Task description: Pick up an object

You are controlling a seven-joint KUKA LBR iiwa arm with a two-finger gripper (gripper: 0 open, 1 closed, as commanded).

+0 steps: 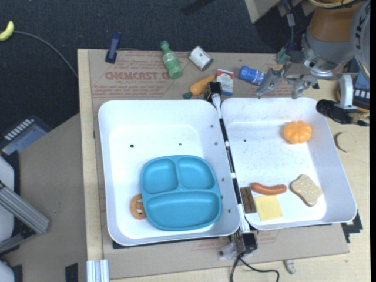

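The gripper [285,82] hangs over the far rim of the right bin [329,157], at the end of the grey arm [335,22] with its orange band. Its two fingers [267,86] stand spread apart, and nothing sits between them.

Just toward me from the gripper, and a touch to its right as I look, the pumpkin [297,131] lies alone in the far part of that bin. Much nearer me, well apart from the gripper, the other food sits along the bin's near end: the sausage [268,188], the cheese [268,207] just below it, the toast [306,190] to their right, and a dark chocolate bar [247,201] against the bin's left wall.

Off to the gripper's left, the left bin [117,128] holds a blue tray [180,191] with three compartments, and a pretzel [138,207] peeks out from under the tray's left edge.

Close beside the gripper on its left, outside the bins, a blue can [251,74] lies on the bench [135,75]. Farther left along the board come a small carton [224,81], a carrot [200,87], a white can [200,58], a green bottle [171,60] and a blue marker [113,47].
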